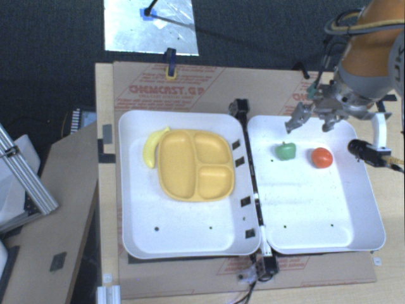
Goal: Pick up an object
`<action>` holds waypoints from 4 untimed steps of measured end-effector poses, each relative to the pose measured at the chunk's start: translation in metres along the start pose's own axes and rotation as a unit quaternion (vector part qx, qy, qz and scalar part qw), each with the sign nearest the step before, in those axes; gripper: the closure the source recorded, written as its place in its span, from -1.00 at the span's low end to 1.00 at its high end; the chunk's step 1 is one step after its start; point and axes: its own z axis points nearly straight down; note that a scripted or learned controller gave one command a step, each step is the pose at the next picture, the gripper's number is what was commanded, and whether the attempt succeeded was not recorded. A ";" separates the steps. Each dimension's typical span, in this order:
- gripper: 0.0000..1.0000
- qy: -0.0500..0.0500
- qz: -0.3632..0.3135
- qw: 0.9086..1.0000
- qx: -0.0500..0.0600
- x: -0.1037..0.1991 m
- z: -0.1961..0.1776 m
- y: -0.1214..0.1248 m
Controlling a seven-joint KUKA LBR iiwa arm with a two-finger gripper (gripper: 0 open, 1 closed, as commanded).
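Above the right bin's (316,233) far edge, the gripper (311,120) is seen with fingers spread wide, nothing held. Just below, a green pepper-like toy (286,150) and a red tomato-like toy (322,158) are left exposed for picking. A yellow divided tray (195,166), covering a banana (150,148), fills the left bin (183,236). "CHEMCAST" is read on the cardboard (168,88).

Green pepper (286,150): small, rounded, sits in right bin (316,220), far-left area. Tomato (322,158): small, red-orange, round, just right of pepper, apart from it. Banana (150,148): yellow, curved, in left bin (183,239), tucked against left edge of yellow divided plate (193,166), w/ three compartments, mid-bin.
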 end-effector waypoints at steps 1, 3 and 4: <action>-1.00 -0.001 -0.001 1.000 -0.006 0.000 -0.007 0.002; -1.00 0.000 0.000 1.000 -0.004 -0.001 0.087 0.004; -1.00 0.000 0.000 1.000 -0.005 0.001 0.129 0.009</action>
